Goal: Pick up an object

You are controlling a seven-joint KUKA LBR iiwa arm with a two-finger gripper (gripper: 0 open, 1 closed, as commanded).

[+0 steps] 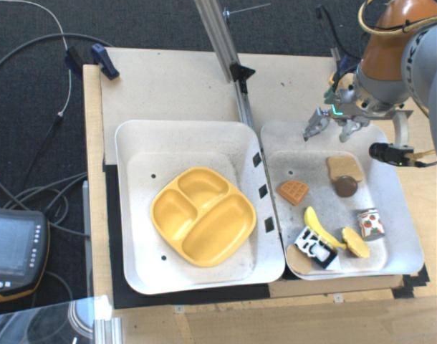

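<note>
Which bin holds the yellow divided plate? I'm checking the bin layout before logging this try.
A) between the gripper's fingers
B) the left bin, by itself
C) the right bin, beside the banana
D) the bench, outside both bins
B: the yellow divided plate lies flat in the left bin, while the banana lies in the right bin.

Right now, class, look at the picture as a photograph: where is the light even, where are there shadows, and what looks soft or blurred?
In the camera view, light falls evenly on both bins; the yellow plate casts hardly any shadow in the left bin; the small items in the right bin, like the banana, look soft; the gripper is slightly blurred.
</note>
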